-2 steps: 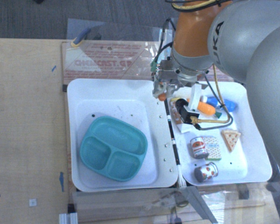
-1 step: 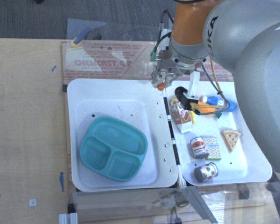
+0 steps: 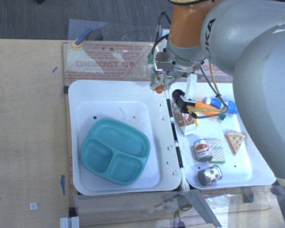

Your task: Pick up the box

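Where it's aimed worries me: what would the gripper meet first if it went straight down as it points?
The gripper would probably meet the left bin's back rim, by the seam between bins, not the box in the right bin; depth is unclear.

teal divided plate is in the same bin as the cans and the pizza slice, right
No. In the camera view the teal divided plate lies in the left bin, apart from them; the cans and the pizza slice are in the right bin.

Pale wooden bench point(image 3: 23, 127), left white bin point(image 3: 118, 96) and right white bin point(image 3: 242, 167) side by side on it
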